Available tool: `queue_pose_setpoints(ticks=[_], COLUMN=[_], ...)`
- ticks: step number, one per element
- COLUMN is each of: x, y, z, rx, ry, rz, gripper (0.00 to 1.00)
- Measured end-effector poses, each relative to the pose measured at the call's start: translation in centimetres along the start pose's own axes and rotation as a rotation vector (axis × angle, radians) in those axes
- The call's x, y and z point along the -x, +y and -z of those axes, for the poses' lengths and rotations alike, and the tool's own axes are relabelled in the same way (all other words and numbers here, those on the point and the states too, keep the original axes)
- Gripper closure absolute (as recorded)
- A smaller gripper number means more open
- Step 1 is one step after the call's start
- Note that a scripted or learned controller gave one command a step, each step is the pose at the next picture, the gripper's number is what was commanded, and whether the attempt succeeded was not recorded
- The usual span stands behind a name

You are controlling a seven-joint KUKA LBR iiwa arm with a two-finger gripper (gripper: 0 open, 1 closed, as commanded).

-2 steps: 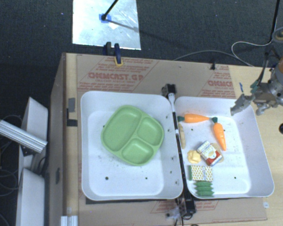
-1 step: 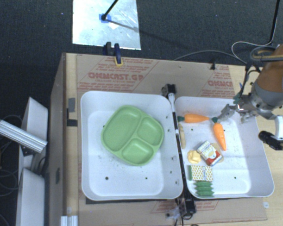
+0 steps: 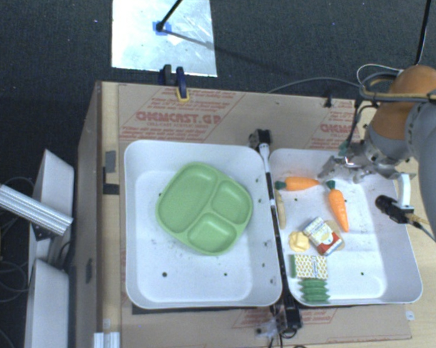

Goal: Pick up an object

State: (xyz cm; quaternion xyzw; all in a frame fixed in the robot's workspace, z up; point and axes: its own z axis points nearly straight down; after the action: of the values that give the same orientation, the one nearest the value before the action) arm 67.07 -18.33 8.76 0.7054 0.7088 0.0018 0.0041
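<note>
metal claw (image 3: 331, 171), grip state unclear, hangs near two tapered orange carrots (image 3: 337, 209) in the smooth white bin (image 3: 393, 283).

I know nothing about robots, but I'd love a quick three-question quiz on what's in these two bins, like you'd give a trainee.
1. True or false: the green divided plate lies in the left bin.
2. How many carrots are in the right bin?
3. Multiple choice: the gripper is nearest to
A. the green item at the bin's near edge
B. the carrot by the divider
C. the yellow piece

Key
1. True.
2. Two: one by the divider, the other carrot slanting toward the middle.
3. B. The gripper hangs at the right bin's far end, close to that carrot's leafy end.
</note>
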Motion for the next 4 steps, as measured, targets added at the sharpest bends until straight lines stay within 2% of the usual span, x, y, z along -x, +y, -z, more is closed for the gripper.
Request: queue_pose_setpoints(ticks=[1,2,3,4], x=[-2.6,-2.5,-0.6,-0.6], y=[-0.1,-0.1,-0.1,0.0], z=[-0.2,-0.2,-0.2,1.0], rx=[-0.005,-0.006,-0.005,-0.001], ry=[0.003,0.002,0.002,0.000], rz=[0.001,0.001,-0.003,0.000], gripper=[0.00,0.00,0.00,1.00])
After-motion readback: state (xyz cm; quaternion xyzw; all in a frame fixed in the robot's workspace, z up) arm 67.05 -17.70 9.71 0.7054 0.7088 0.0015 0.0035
